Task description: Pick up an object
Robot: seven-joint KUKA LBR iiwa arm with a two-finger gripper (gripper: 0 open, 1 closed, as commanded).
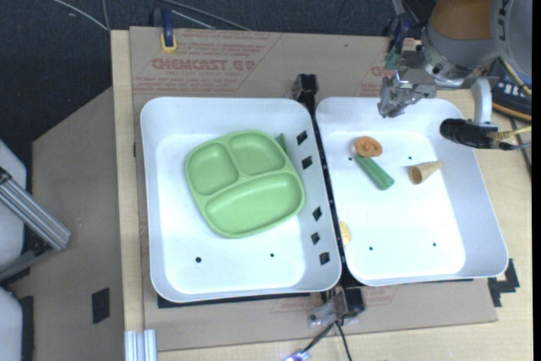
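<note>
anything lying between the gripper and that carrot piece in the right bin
No. In the camera view the gripper hangs over the right bin's far edge, and bare white floor runs from there to the carrot piece.

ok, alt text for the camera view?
The gripper hangs over the right bin's far edge, above a toy carrot and a small cone. The left bin holds a green divided plate.

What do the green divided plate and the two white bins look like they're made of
The green divided plate looks like moulded plastic with a matte finish: uniform pale colour, rounded compartment ridges, soft shading without sharp glare. The left white bin and right white bin also look like plastic, smooth and slightly glossy, with thin rounded rims; thin formed sheet is a guess.
</note>
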